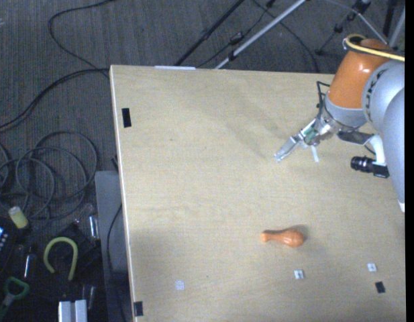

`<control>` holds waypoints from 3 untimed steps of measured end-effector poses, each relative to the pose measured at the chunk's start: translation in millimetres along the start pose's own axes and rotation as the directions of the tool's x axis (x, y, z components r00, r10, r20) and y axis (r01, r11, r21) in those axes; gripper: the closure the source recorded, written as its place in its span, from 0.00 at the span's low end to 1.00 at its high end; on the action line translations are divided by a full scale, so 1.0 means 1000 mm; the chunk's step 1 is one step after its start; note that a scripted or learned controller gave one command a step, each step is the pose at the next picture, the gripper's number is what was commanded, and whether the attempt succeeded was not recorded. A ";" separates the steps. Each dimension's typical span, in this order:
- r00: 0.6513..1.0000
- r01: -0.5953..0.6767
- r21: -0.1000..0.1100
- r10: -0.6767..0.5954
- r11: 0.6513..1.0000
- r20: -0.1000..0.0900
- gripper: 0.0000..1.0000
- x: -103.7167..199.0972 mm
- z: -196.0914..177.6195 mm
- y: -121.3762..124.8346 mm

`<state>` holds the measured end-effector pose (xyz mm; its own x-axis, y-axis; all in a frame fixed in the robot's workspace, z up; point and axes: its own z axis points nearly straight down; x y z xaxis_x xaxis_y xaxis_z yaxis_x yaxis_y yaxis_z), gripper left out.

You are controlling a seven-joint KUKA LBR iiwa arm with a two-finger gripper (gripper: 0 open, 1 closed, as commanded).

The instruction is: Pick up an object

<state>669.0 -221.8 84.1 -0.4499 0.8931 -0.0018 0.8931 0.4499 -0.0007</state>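
A small orange pear-shaped object (284,237) lies on its side on the pale wooden surface (207,180), its narrow end pointing left. My gripper (297,155) hangs over the surface at the right, well above and slightly right of the object in the view, with a wide stretch of bare wood between them. Its two pale fingers (285,150) are spread apart, and nothing is between them. The orange band of the arm (357,72) sits just behind the wrist.
The surface's left edge (119,180) drops off to a floor strewn with cables (45,166) and tools. Small black and white markers (298,274) dot the near right of the surface. Tripod legs (280,12) cross the floor beyond the far edge.
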 end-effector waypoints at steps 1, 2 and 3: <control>1.000 0.000 -0.002 0.000 1.000 0.001 1.00 0.001 -0.010 0.001; 0.995 -0.099 -0.001 0.099 0.995 -0.002 1.00 0.084 -0.090 0.042; 0.980 0.197 -0.001 -0.197 0.980 -0.001 1.00 0.099 -0.086 0.049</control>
